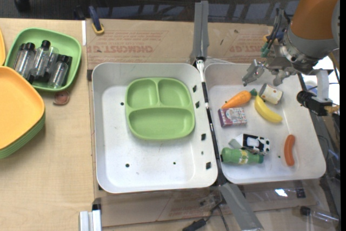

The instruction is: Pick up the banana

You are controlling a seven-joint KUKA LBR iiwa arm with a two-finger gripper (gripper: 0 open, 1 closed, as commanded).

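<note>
The yellow banana (268,110) lies in the right bin (308,170), near its far right part, slanting from upper left to lower right. A small white block (272,94) touches its upper end. My gripper (265,79) hangs just above and behind the banana, over the bin's far edge. It is open, its two fingers (251,76) spread apart with nothing between them. An orange carrot (238,99) lies just left of the banana.
In the right bin also lie a pink packet (232,116), a black-and-white item (255,143), a green bottle (241,156) and a red sausage (290,149). The left bin (108,165) holds a green divided plate (160,108). Orange plates and a green tray of vials sit far left.
</note>
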